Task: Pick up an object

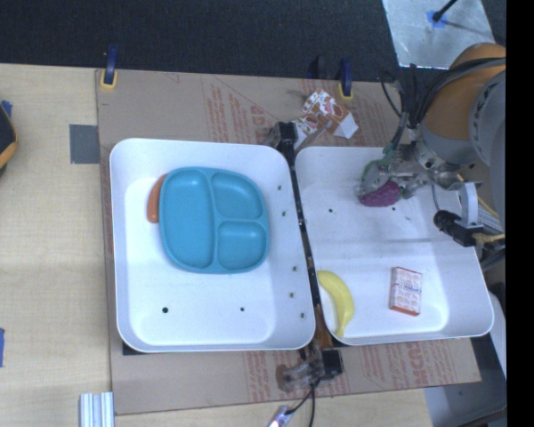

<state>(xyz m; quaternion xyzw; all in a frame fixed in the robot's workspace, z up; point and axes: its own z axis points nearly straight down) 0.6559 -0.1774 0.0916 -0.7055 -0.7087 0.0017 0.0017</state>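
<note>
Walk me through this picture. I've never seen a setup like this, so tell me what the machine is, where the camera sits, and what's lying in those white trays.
This is one picture, taken by a fixed camera above a bench, looking down at a slant. The machine is a robot arm, grey with an orange band, reaching in from the right. At its end is a pincer, a two-fingered part for grasping things. Its job here is to pick something up.

Two shallow white trays sit side by side. The left tray holds a blue divided plate, with something orange peeking out from under its left edge. The right tray holds a banana near its front left corner, a small orange and white box, and a purple object near the back.

The pincer is down right at the purple object, but the picture is too blurry to tell whether it actually grips it.
</note>
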